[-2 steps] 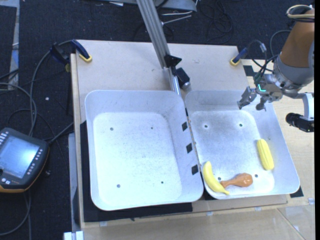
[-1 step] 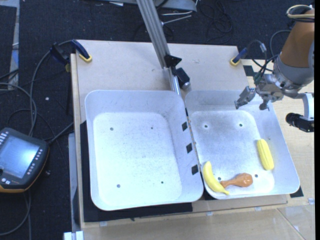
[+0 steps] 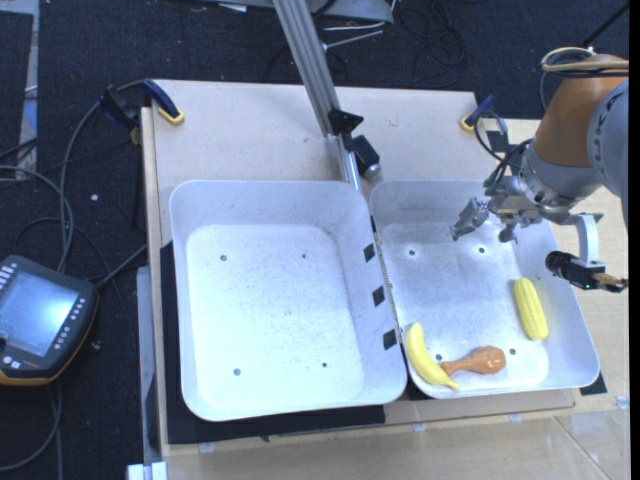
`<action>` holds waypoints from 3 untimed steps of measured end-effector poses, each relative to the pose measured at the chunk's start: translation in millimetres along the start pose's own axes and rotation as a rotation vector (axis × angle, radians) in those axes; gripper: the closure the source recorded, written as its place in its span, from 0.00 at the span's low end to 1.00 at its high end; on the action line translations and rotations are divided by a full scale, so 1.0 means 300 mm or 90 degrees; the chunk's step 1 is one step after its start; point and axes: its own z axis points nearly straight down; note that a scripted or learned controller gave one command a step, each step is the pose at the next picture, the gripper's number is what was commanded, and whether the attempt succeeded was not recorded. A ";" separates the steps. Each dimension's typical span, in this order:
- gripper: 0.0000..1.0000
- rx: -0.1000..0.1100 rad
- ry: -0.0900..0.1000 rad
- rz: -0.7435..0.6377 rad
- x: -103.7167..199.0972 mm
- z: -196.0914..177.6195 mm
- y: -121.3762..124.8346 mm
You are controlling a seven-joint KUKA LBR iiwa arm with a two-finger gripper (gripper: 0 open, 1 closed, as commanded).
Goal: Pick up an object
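Three items lie in the right shallow white plastic bin [image 3: 440, 268], all apart from the two-finger metal gripper [image 3: 482, 220]: a yellow corn cob [image 3: 530, 308] below-right of it, a curved yellow banana [image 3: 425, 357] and tan drumstick-shaped toy [image 3: 476, 362] below it, touching. Gripper hovers over the bin's upper part, fingers apart, holding nothing. Left white bin [image 3: 270, 298] sits beside.

Taking the right bin [image 3: 440, 268] as the landmark: it sits on the surface [image 3: 260, 128], with the left bin [image 3: 200, 208] touching its left edge. Inside it, the banana [image 3: 427, 358] lies at the front left corner, the drumstick [image 3: 476, 362] just to the banana's right and touching it, and the corn cob [image 3: 530, 308] lies near the right wall, apart from both. The pincer [image 3: 484, 219] hangs over the bin's rear part, well behind all three things.
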 end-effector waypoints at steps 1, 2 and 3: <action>0.00 -0.001 0.000 0.000 0.002 0.149 -0.003; 1.00 -0.004 -0.001 0.000 0.001 0.106 0.002; 1.00 -0.006 -0.001 0.000 -0.008 -0.037 -0.007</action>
